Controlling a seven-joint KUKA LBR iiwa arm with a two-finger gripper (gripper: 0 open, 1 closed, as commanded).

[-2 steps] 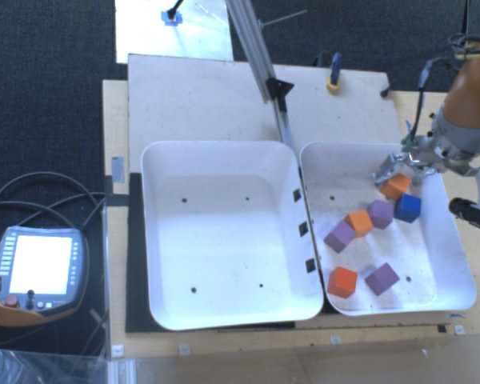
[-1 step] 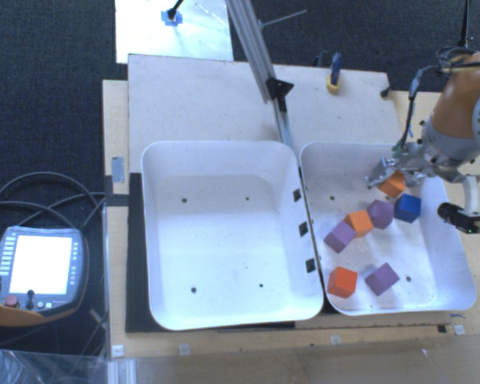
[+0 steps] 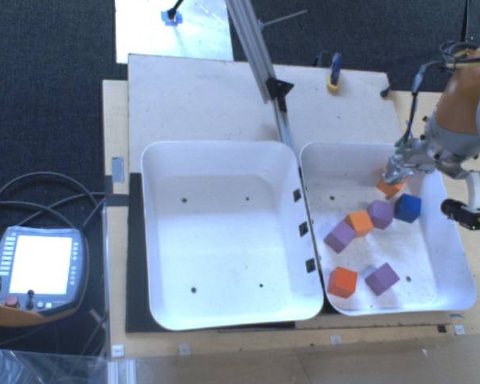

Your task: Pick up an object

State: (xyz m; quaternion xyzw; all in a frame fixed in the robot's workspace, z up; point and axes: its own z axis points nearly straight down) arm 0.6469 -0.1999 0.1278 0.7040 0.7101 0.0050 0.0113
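The right bin (image 3: 440,294) holds several small blocks. An orange block (image 3: 390,188) lies tilted near its far right side, and my gripper (image 3: 398,171) is directly over it, covering its upper edge. Whether the block is gripped is not visible. A blue block (image 3: 408,208) sits just right of it. A purple block (image 3: 381,213), a second orange block (image 3: 358,222) and another purple block (image 3: 339,236) form a slanted row in the middle. Near the front lie a third orange block (image 3: 343,282) and a purple block (image 3: 382,278).
The left bin (image 3: 156,214) stands beside the right one, sharing a raised wall (image 3: 302,214). A slanted metal pole (image 3: 252,42) crosses the back board. A teach pendant (image 3: 36,274) lies on the floor at the left. A black fitting (image 3: 462,211) sticks out by the right bin's rim.
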